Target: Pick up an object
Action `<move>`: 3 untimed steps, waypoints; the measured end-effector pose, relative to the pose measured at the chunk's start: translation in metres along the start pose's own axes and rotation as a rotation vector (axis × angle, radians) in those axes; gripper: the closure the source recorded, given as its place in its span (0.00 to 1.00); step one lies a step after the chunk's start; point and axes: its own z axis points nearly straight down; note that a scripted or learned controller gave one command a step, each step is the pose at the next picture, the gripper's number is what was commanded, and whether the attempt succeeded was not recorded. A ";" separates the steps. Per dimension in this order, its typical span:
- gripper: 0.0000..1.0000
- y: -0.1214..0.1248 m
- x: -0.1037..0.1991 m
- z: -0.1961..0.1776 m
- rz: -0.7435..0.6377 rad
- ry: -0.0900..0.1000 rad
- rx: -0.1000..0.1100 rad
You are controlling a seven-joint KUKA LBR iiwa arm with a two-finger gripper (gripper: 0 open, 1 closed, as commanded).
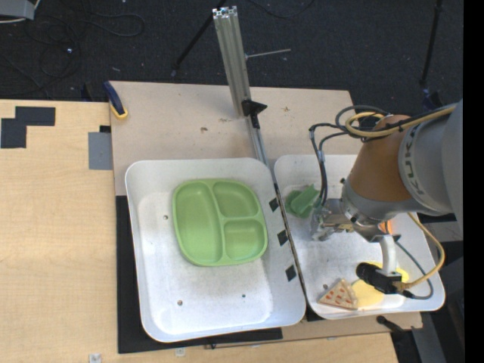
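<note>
The gripper (330, 225) hangs low in the right bin (302, 278) just beside the green object (302, 200), jaw state indiscernible; advise centring squarely over that object, descending vertically, closing before lifting.

Right bin (302, 278) centre free — toys around

No readable text, labels, brands, numbers or signs anywhere. Dark lettering on the grey arm casing (442, 157) at the right edge, cut off and too blurred to read. Nothing legible on the divided green plate (220, 222) or white bins (151, 278).
</note>
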 end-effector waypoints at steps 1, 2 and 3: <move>1.00 0.005 -0.004 -0.043 -0.006 -0.003 0.006; 1.00 0.009 -0.010 -0.087 -0.006 -0.004 0.005; 1.00 0.007 -0.012 -0.150 -0.007 -0.004 0.003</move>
